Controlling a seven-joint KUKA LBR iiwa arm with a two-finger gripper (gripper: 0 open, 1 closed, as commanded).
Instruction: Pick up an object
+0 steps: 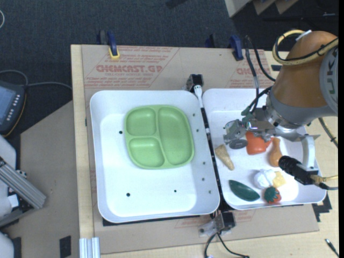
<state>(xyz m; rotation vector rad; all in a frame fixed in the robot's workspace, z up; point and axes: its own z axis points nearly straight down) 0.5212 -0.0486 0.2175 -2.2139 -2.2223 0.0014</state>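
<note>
Green divided plate [159, 136] sits alone in the left bin [107, 192]. In the right bin [226, 101], the gripper [236, 135] hovers low beside an orange-red toy [256, 144]; finger spread I cannot tell. Beige cone [224, 157] and dark green leaf [243, 190] lie below.

Two white bins [107, 160] – one green divided plate [159, 136], six small food items [244, 190]

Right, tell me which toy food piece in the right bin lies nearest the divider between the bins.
The tan cone-shaped piece, lying beside the divider. The dark green piece, strawberry and orange-red piece lie farther right.
</note>
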